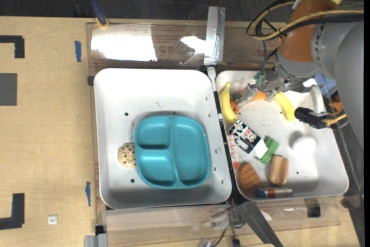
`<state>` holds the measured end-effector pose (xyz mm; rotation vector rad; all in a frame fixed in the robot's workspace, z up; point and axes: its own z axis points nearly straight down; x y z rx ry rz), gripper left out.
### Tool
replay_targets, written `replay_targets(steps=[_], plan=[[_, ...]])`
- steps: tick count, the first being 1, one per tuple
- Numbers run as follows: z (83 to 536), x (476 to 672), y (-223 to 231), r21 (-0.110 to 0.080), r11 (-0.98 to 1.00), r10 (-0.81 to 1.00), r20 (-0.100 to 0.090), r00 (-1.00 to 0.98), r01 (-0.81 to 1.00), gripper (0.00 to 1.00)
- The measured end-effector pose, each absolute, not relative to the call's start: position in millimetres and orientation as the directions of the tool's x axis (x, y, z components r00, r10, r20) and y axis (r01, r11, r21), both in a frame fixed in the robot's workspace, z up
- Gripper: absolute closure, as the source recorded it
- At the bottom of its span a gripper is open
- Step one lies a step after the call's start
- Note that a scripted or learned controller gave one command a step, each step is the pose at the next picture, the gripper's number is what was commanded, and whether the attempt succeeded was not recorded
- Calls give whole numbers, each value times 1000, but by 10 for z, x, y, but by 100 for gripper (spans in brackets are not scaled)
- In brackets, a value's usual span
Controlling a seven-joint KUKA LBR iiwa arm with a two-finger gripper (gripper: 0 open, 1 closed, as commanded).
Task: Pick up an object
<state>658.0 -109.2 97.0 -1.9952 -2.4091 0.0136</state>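
My gripper point(262, 85) hangs over the far end of the right bin point(324, 182), below the arm's orange band. Just under it lies a small orange thing point(258, 96), partly hidden by the gripper. A yellow banana point(226, 103) leans along the bin's left wall, and a second yellow banana point(284, 106) lies just right of the gripper. I see nothing lifted off the bin floor.
Nearer in the right bin lie a black-and-white packet point(247, 135), a green-and-white piece point(265, 149), a tan cylinder point(278, 169), a brown waffle-like piece point(248, 176), a marker point(273, 192) and a white lump point(303, 142). The left bin point(115, 89) holds a teal divided plate point(171, 150) and a cookie point(126, 154).
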Motion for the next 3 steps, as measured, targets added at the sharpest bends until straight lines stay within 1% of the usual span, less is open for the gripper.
replay_targets(steps=[1, 2, 3], plan=[[1074, 6575, -1085, -20, 188, 982, 6, -188, 982, 100], [1072, 6576, -1081, -20, 188, 982, 7, -188, 982, 0], [1343, 6290, -1715, 2, 140, 990, -2, -140, 990, 0]])
